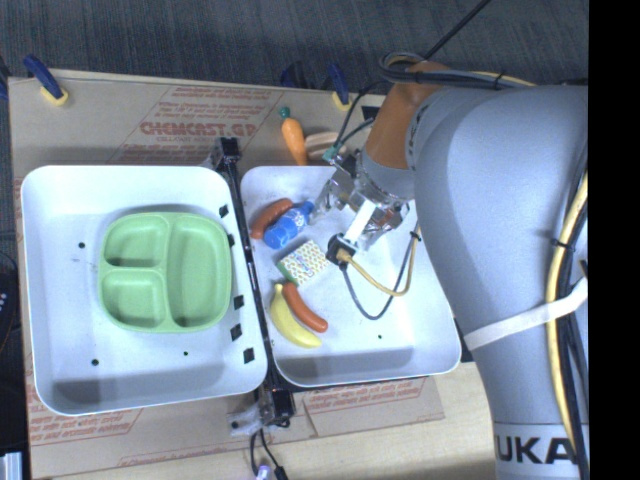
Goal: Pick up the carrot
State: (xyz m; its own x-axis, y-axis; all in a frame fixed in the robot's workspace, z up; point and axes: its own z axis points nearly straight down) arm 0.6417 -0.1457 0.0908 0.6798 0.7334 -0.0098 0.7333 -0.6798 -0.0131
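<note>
The carrot (pixel 293 139) is orange with a small green top. It lies on the cardboard just beyond the back rim of the right bin (pixel 430 318), outside both bins. My gripper (pixel 339 180) hangs over the back part of the right bin, a little to the right of and nearer than the carrot, pointing toward the bin's back left. I see nothing held in it. Cables and the wrist hide much of the gripper's tip.
The right bin holds an orange-red sausage (pixel 269 216), a blue bottle (pixel 288 225), a patterned small block (pixel 303 262), a banana (pixel 292 325) and a second red sausage (pixel 306 309). A green divided plate (pixel 165 270) sits in the left bin (pixel 50 298). A looping cable (pixel 380 288) hangs from the wrist.
</note>
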